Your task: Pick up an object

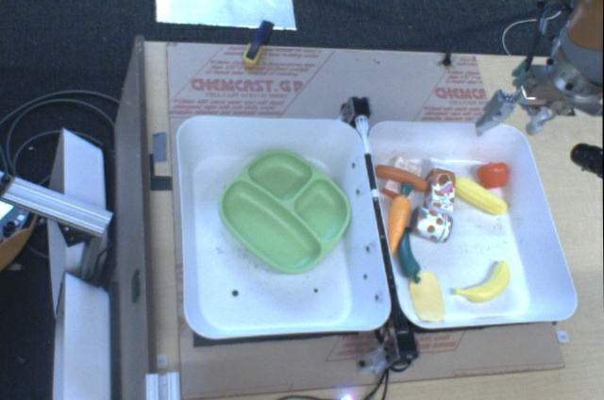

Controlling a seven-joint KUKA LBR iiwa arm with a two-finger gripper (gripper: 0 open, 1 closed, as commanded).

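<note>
Right bin (543, 228): carrot (399, 221) roughly upright.

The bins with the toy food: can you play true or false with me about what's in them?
1. The green plate lies in the left bin. True.
2. The gripper is holding the banana. False: the gripper is open with nothing between its fingers, up by the right bin's far corner, and the banana lies in that bin.
3. The carrot lies in the right bin. True.
4. The tomato sits on the green plate. False: it is in the right bin, beside the corn cob.
5. The green plate has three sections. True.
</note>
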